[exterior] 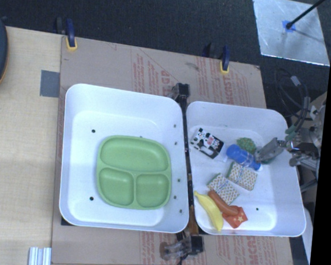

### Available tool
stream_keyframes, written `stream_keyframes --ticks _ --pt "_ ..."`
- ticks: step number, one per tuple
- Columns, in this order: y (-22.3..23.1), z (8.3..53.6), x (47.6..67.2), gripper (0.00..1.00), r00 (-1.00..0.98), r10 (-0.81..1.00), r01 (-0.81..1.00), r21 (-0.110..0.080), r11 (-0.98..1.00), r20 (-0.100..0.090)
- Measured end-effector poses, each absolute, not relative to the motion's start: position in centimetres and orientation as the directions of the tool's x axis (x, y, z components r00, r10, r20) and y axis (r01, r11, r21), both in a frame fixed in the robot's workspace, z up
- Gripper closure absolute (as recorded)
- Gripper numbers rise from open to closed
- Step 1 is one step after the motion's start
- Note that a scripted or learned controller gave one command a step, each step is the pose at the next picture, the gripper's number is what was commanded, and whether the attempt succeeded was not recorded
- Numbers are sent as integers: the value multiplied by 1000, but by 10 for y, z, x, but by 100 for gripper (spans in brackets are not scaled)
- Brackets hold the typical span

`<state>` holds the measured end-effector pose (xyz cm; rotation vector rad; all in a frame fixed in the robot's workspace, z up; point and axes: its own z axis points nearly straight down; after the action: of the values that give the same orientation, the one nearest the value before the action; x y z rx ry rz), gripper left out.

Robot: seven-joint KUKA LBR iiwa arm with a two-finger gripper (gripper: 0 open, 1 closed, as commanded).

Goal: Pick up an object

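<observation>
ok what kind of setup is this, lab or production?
Most likely a lab test bench for robot picking: two white bins on a clamped cardboard sheet, a green divided plate in the left one, small toy-like objects in the right, and the gripper over them.

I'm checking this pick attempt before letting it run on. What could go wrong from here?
1. The objects in the right bin are packed close: the blue object, the green one and the patterned blocks nearly touch, so the gripper may catch two or push one aside.
2. The gripper sits beside the blue object near the bin's right wall, so a slanted descent might nudge rather than grasp.
</observation>
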<state>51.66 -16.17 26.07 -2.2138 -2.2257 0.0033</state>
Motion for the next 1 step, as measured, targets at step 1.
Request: stream_keyframes --ticks 1 --pt "-114 117 595 0 -6 1000 1000 7 6 0"
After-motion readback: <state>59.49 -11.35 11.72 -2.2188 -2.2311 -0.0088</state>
